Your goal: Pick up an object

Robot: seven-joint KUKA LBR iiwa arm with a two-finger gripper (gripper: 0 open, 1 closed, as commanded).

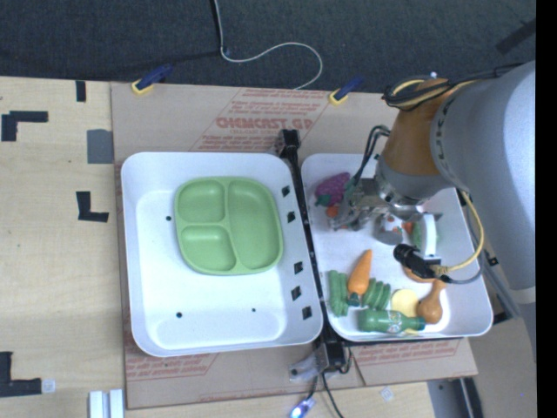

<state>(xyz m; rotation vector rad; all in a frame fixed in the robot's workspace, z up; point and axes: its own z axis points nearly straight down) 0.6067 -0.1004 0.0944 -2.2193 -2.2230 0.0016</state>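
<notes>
Cardboard covered the bench beneath two white bins (139,233). Right of the green plate (230,225), the gripper (355,209) hung low beside a purple toy (332,184); its grasp could not be judged. Carrot (360,271) lay below it.

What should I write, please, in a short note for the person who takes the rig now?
Gripper: low in the right bin, near the purple toy; whether it holds anything cannot be judged.
Things: carrot, green pieces and gourd lie in that bin's front half. The green tray sits in the left bin.
Done: no pick confirmed.
Left: grasp one object and lift it.
</notes>
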